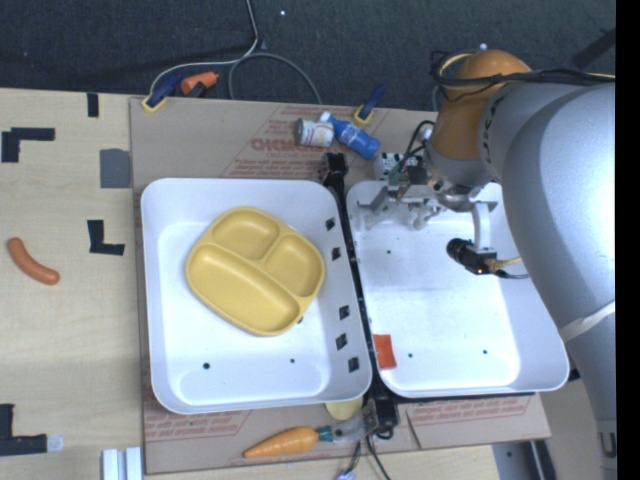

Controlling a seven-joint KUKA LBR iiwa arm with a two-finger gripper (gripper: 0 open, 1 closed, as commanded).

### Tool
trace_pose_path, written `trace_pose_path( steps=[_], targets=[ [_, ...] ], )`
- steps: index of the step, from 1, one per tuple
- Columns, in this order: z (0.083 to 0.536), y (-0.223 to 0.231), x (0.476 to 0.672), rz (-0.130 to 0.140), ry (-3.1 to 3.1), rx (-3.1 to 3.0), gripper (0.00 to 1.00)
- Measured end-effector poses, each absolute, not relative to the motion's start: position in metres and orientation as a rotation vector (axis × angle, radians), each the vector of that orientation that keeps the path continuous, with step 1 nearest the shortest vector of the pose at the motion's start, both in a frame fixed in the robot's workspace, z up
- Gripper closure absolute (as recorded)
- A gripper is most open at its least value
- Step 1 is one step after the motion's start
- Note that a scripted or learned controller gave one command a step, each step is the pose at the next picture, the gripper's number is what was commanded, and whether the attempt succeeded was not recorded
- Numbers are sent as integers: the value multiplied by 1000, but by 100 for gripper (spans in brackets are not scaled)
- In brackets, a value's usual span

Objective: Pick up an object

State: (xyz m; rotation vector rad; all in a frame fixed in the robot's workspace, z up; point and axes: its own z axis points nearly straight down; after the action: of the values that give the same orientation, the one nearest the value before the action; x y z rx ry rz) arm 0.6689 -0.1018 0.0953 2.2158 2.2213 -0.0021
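The end effector (405, 196) hangs over the far left corner of the right bin (500, 368), at the end of the grey arm (560, 168) with its orange band (470, 98). From this slant its metal parts blur together, so I cannot tell whether it is wide, narrow or gripping something.

The nearest loose thing inside a bin is a small orange block (383, 350), lying on the floor of the right bin near its front left corner, close to the dividing wall. It sits well apart from the end effector, toward the near side of the same bin. The yellow divided plate (256, 268) lies in the middle of the left bin (170, 368), across the divider and to the left of the end effector, not touching it.

Counted: two white bins side by side, one yellow plate, one orange block. Outside the bins, on the tabletop (60, 348), there is one sausage-shaped toy (32, 261) far to the left, and one toy carrot (283, 442) lies on the cardboard sheet just in front of the left bin. Behind the bins lie a blue and white bottle (340, 133) on its side and an orange and yellow clamp (180, 88) at the cardboard's far left corner. A black cable (255, 38) runs across the dark floor beyond.
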Motion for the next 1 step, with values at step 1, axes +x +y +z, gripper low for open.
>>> trace_pose_path(
  steps=[1],
  targets=[
    [86, -134, 653, 1, 2219, 2220, 0]
  ],
)
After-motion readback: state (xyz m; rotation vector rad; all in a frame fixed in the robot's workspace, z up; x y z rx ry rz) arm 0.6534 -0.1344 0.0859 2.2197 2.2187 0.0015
